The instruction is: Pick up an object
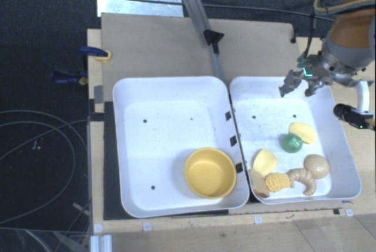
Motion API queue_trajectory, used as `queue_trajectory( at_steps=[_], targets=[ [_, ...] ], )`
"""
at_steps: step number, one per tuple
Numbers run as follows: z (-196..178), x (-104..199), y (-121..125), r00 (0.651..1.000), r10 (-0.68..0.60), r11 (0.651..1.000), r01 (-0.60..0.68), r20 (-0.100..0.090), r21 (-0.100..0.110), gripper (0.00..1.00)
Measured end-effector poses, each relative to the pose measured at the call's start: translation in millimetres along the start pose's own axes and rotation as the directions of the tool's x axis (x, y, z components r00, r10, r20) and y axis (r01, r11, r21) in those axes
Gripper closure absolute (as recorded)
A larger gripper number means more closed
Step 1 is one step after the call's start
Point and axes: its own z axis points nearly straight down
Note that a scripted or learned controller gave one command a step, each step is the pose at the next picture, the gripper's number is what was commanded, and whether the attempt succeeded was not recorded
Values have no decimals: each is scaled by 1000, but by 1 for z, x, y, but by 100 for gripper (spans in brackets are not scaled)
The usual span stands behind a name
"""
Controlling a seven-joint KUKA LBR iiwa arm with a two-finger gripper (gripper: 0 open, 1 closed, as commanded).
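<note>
Pincer (301,86) above the right bin's (338,127) far edge

We see its fingers spread apart, gripping nothing; the green ball (291,143) and yellow pieces lie well below it.

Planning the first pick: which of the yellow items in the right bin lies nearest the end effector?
The pale yellow piece just above the green ball; the other yellow items sit lower, farther from the end effector.
</note>
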Motion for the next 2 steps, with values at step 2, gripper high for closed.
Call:
queue_trajectory(
  at_steps=[2],
  targets=[
    [47, -8, -4, 1000, 4, 1000, -4, 1, 2, 0]
  ],
)
